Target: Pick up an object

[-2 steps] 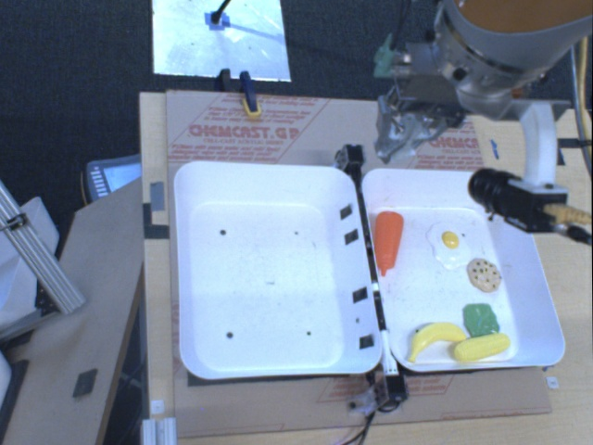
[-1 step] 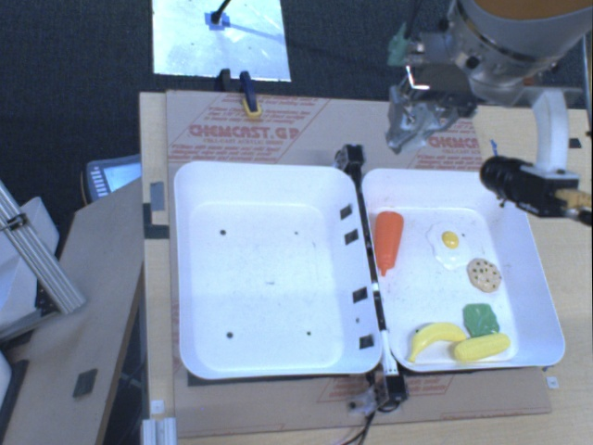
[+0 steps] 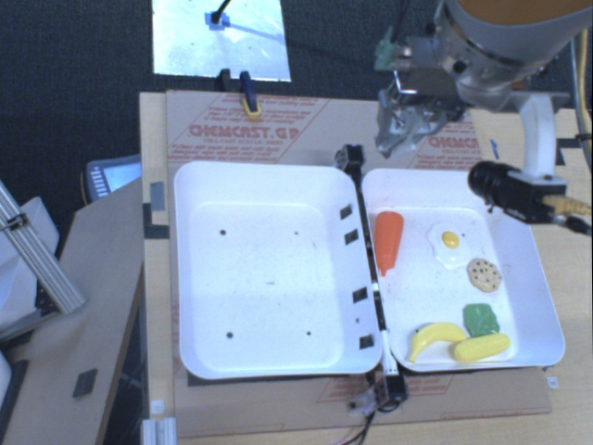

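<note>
Nearest the camera, at the near edge of the right bin [image 3: 542, 290], lie a yellow banana [image 3: 434, 337] and a second yellow piece, prob. a corn cob or squash [image 3: 481, 347], touching each other, w/ a green item [image 3: 480, 318] just behind them. Further back in the same bin: a round speckled cookie [image 3: 484, 274], a fried egg [image 3: 448, 243] and an orange carrot [image 3: 387, 239], which lies lengthwise near the divider btwn the bins. Count: 6 toy foods, one of each, all in the right bin; 2 white bins. The left bin [image 3: 185, 248] is on the other side of the divider. The gripper [image 3: 405, 139] hangs above the far edge of the right bin, well apart from every item, holding nothing; whether the pincer is apart or together can't be told from here. Any item could be the pick. Judging by looks, these are light, stiff plastic toys, likely smooth and a bit slippery. The carrot seems the easiest: isolated, so grip across its thicker upper half. The egg looks flat, prob. hard to pinch.
</note>
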Robot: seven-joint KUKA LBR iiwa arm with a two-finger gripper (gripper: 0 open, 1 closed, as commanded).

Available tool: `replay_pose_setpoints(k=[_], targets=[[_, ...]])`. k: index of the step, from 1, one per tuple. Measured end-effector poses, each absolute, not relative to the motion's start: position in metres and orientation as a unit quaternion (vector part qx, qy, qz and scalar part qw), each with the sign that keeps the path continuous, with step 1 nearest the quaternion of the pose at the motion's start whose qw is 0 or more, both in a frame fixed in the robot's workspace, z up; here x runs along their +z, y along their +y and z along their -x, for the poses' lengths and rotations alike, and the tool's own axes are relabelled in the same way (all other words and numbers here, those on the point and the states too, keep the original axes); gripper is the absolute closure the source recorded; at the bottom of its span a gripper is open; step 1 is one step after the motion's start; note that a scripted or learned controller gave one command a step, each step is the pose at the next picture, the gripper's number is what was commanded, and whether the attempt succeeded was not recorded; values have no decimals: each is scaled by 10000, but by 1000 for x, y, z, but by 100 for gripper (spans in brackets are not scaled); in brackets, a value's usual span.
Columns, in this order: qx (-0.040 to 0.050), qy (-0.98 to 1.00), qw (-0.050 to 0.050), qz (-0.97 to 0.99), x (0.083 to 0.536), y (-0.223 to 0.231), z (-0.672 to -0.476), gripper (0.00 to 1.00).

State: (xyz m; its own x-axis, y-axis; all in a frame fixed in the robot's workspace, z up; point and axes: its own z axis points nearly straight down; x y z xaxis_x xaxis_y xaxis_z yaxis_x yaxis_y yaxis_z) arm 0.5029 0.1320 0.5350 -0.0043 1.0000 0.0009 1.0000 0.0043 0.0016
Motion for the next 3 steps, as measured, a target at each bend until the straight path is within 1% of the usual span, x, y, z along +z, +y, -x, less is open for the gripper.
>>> replay_pose_setpoints(k=[1,2,3], targets=[[11,7073,9,-7070,535,125,-510,100],[10,7101,-1,-7041,534,186,-536,100],[12,7103,-7,-7039,535,221,-484,100]])
